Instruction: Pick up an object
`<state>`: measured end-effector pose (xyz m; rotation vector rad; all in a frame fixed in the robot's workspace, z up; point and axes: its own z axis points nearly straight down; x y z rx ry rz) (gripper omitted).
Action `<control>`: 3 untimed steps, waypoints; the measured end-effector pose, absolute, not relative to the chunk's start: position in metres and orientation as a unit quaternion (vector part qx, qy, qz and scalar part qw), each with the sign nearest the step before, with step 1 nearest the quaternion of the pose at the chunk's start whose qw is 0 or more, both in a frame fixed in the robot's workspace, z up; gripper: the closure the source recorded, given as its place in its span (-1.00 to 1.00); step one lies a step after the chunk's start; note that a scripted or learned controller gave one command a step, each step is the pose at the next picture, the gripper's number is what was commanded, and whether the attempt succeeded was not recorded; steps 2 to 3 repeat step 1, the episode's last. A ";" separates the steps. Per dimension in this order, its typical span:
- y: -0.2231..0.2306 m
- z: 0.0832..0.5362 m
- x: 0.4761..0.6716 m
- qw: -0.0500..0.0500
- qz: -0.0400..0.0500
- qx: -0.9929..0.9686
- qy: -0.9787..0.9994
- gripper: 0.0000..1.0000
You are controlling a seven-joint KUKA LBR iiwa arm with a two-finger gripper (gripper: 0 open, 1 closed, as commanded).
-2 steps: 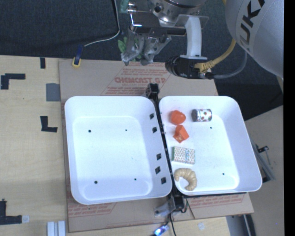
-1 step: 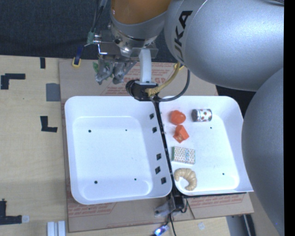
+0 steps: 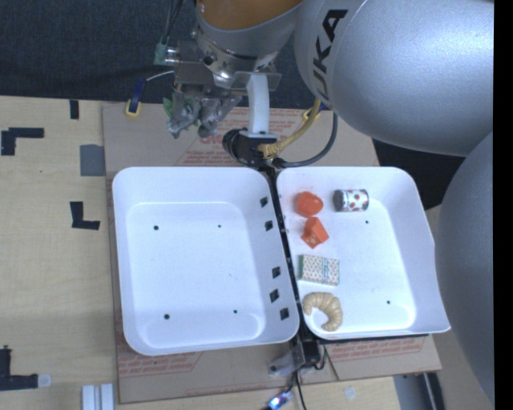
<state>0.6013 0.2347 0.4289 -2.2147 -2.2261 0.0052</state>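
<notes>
Two shallow white plastic bins sit side by side on a brown cardboard sheet (image 3: 144,144) laid over a pale wooden bench (image 3: 48,264). The left bin (image 3: 128,240) has bare white floor with a few small dark dots. The right bin (image 3: 401,240) holds five items, mostly along its left side: a round orange-red ball-like object (image 3: 309,203) near the top, a small cylindrical can with a dark spotted label (image 3: 350,200) lying on its side just to the right of it, an orange-red wedge-shaped block (image 3: 315,233) just below the ball, a flat rectangular packet with a pale green and white pattern (image 3: 320,271) below that, and a tan croissant-shaped pastry toy (image 3: 325,310) near the bottom edge. The grey arm with its orange band (image 3: 240,12) reaches over the top of the scene; its two-finger gripper (image 3: 192,120) hangs above the cardboard beyond the left bin's far rim, well apart from all five items. Nothing sits between its tips; jaw state cannot be told from this angle. Black tape marks (image 3: 80,216) dot the bench at left.
</notes>
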 end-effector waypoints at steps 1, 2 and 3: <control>0.234 0.543 0.558 -0.002 -0.006 -0.706 -0.709 1.00; 0.234 0.543 0.558 -0.002 -0.006 -0.706 -0.709 1.00; 0.234 0.543 0.558 -0.002 -0.006 -0.706 -0.709 1.00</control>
